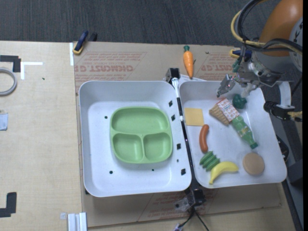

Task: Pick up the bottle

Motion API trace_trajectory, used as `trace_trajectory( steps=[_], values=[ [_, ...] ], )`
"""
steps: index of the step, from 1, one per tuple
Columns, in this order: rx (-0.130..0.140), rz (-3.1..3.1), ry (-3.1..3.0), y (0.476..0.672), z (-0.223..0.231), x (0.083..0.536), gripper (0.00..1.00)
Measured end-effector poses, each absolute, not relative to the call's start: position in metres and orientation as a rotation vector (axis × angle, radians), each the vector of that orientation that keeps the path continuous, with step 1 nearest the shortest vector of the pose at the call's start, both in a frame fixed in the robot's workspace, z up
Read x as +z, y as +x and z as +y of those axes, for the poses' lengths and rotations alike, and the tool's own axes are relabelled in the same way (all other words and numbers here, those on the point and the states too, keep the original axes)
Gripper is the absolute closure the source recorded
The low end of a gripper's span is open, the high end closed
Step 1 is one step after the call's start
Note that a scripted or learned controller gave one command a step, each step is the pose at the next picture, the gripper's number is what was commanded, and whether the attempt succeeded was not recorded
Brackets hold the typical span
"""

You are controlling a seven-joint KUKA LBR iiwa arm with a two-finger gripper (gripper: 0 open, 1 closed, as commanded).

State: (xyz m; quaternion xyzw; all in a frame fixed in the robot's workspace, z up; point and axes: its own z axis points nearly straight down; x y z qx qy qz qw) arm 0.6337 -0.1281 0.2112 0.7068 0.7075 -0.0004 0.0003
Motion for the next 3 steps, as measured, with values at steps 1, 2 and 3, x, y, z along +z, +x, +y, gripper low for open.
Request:
trace_trajectory(
  steps=[1,2,3],
  values=[
    [-0.001,2.223,2.217,0.634,-0.129,0.221,1.00],
    [-0.002,2.109,2.328,0.603,-0.196,0.183,1.00],
    [-0.001,2.061,2.371,0.514,-0.197,0.208,1.00]
  ],
)
